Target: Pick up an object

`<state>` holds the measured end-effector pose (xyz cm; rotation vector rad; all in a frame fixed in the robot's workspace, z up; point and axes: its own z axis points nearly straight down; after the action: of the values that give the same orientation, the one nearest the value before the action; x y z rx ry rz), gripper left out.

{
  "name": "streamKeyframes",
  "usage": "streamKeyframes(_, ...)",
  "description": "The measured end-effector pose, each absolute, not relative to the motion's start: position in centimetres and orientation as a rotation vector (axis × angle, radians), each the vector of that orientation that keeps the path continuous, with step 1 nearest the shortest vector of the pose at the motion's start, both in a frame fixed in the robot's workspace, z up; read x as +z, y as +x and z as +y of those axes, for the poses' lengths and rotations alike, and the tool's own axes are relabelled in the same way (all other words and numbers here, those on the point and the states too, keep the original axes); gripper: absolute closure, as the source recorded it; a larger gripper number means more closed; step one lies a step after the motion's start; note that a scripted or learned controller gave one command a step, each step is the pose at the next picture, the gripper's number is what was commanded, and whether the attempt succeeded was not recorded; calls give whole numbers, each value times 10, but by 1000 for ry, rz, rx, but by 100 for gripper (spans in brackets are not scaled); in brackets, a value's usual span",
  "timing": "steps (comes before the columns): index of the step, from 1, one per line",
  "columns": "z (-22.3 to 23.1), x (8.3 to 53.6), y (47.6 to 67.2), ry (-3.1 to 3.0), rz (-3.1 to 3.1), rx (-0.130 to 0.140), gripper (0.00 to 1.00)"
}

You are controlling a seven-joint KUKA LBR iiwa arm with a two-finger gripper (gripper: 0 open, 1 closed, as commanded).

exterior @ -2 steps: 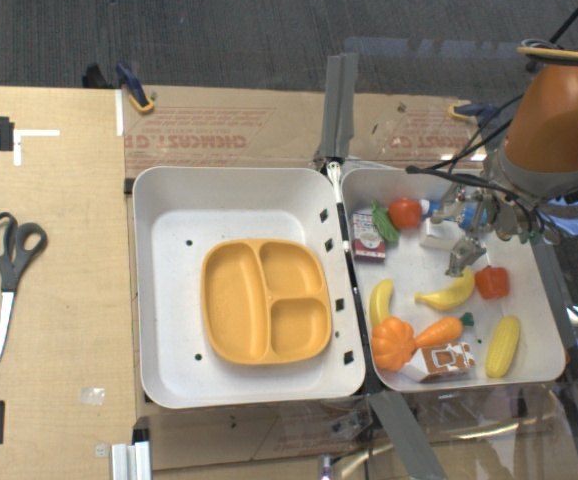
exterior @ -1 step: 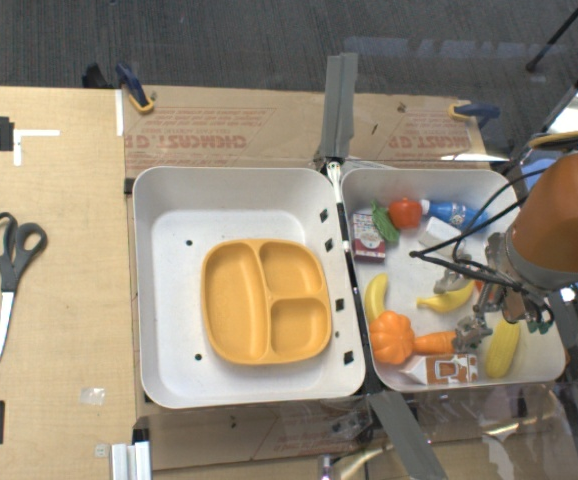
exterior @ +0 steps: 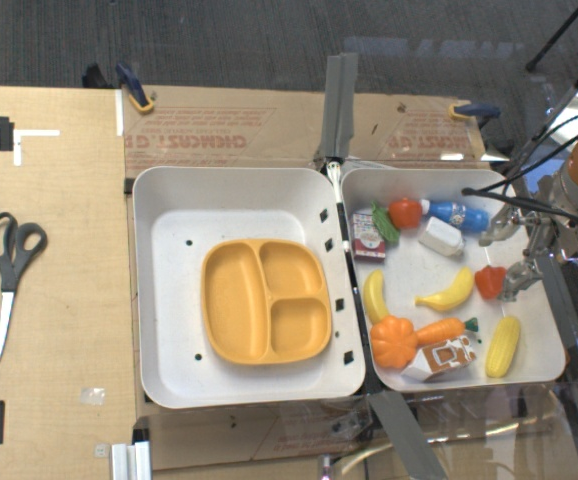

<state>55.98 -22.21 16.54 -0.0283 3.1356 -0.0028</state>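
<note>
Two shallow white bins sit side by side on the desk (exterior: 49,148). The left bin (exterior: 159,298) contains one orange divided plate (exterior: 266,300), lying flat near its centre, with one long compartment on its left and two smaller ones on its right. The right bin (exterior: 529,363) holds a scatter of toy food. Along its far side lie a red tomato (exterior: 405,212), a blue bottle (exterior: 461,214) on its side, and a white block (exterior: 441,237) just in front of the bottle. Near the dividing wall lie a small red and white carton (exterior: 369,236) with a green piece (exterior: 385,225) resting against it, and below them a yellow piece (exterior: 374,295). A banana (exterior: 447,291) lies near the bin's middle. Towards the near edge are an orange pumpkin (exterior: 392,341), a carrot (exterior: 440,329) touching it, a small juice carton (exterior: 443,358) tilted on its side, and an ear of corn (exterior: 502,346) close to the right wall. The hand (exterior: 514,253) reaches in from the right, low over the right side of this bin, its metal fingers spread apart. A red object (exterior: 489,282) lies just beside the lower finger (exterior: 519,280); whether they touch cannot be determined, and nothing is seen clamped between the fingers. Outside the bins, scissors (exterior: 11,258) with grey handles lie on the desk well to the left.
</note>
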Motion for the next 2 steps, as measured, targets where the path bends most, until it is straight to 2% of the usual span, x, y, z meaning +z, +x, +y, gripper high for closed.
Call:
streamKeyframes(1, -196, 115, 599, 136, 3112, -9, 0)
streamKeyframes(2, -201, 93, 537, 317, 3121, -1, 0)
